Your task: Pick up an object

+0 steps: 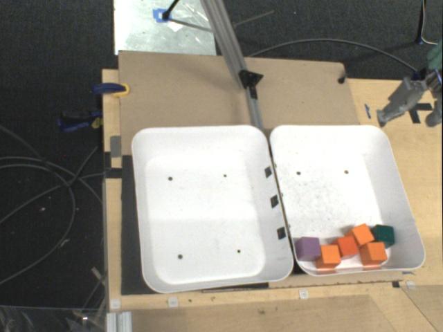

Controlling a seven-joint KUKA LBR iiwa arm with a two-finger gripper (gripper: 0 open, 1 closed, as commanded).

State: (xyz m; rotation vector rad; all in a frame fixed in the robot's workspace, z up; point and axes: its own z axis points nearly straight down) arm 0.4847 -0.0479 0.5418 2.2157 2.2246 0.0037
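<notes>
While the claw [387, 113] hangs upper right, blocks [346, 244] lie well apart.

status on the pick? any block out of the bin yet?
Nothing looks picked. The purple block, four orange blocks and dark green block all sit clustered at the near edge of the right bin. The gripper is up at the right, beyond the bin's far corner, away from the blocks. Approach, grasp and lift all remain.

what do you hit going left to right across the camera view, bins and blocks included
blue clamp → left bin → right bin → purple block → green block → gripper
</notes>
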